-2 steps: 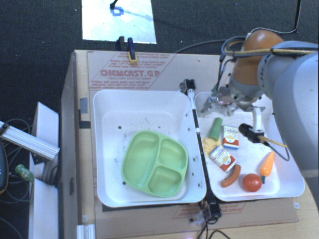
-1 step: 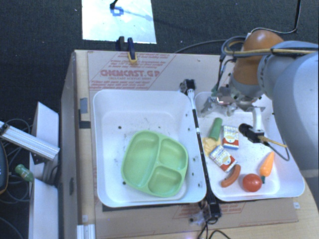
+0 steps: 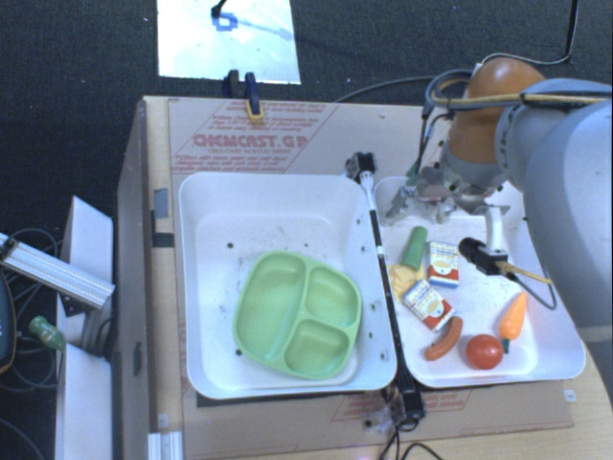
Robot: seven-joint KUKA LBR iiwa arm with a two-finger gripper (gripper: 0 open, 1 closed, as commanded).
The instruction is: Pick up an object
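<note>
The bench (image 3: pixel 287 127) carries two white bins. The left bin (image 3: pixel 206 257) holds a green divided plate (image 3: pixel 299 312). The arm (image 3: pixel 546 151) reaches over the right bin (image 3: pixel 560 353), its claw (image 3: pixel 428 197) low at the far left corner; whether it is spread I cannot tell. Nearer lie a green cylinder (image 3: pixel 415 247), two small cartons (image 3: pixel 442 264) (image 3: pixel 426 304), a sausage (image 3: pixel 443 338), a tomato (image 3: pixel 484 352) and a carrot (image 3: pixel 513 316).

green divided plate (image 3: pixel 299 315), left bin (image 3: pixel 206 218), cardboard (image 3: pixel 249 132)
</note>
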